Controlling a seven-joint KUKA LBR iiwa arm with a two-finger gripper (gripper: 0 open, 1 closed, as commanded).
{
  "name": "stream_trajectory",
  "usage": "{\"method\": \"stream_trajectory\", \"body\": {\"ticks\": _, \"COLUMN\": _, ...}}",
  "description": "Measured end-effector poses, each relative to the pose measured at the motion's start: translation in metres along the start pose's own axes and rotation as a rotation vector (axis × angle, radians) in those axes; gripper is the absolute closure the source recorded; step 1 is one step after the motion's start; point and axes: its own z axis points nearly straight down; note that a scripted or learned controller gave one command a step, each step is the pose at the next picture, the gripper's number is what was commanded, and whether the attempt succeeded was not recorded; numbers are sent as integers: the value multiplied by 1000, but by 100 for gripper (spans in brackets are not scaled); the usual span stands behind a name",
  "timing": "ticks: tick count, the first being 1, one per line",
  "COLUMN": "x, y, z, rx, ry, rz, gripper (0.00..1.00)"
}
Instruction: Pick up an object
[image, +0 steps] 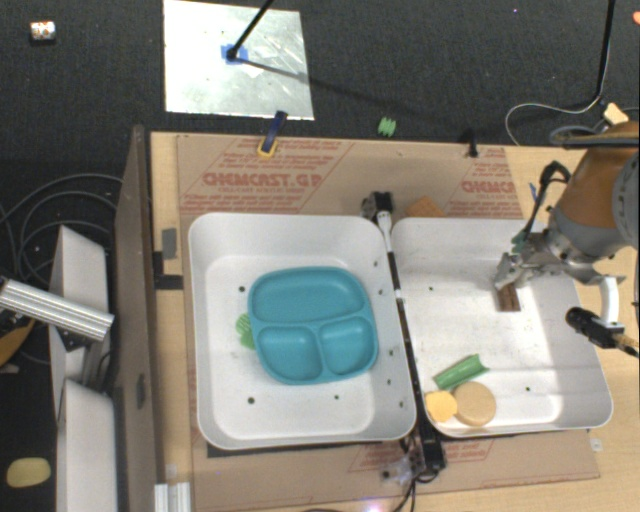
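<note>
Reaching in from the right, the grey arm (590, 215) with its orange band ends in a gripper (509, 282) over the far part of the right bin (580, 400). At the fingertips sits a small brown block (509, 297), its long axis running roughly near-to-far with a slight tilt; its far end is tucked up between the finger ends while its near end points toward the front of the bin. The fingers look drawn in close around the top of the block, so the gripper appears to be pinching it, though whether the block is lifted off the bin floor or resting on it cannot be told.

In the near part of the same bin lie three other things, well apart from the gripper. A green cylinder-like piece (459, 371) lies with its long axis slanting from near-left to far-right. Just near of it sit a yellow round piece (440, 405) and a tan disc (475, 403), touching side by side, the yellow one to the left.

The left bin (215, 250) holds a blue divided tray (312, 322) with three compartments, set slightly askew. A small green object (243, 327) peeks out from under the tray's left edge. The two bins meet along a dark seam between them, on a brown cardboard sheet (300, 175).
</note>
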Motion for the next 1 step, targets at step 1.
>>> {"method": "stream_trajectory", "body": {"ticks": 1, "x": 41, "y": -4, "z": -87, "rx": -1, "ry": 1, "rz": -1, "gripper": 100}}
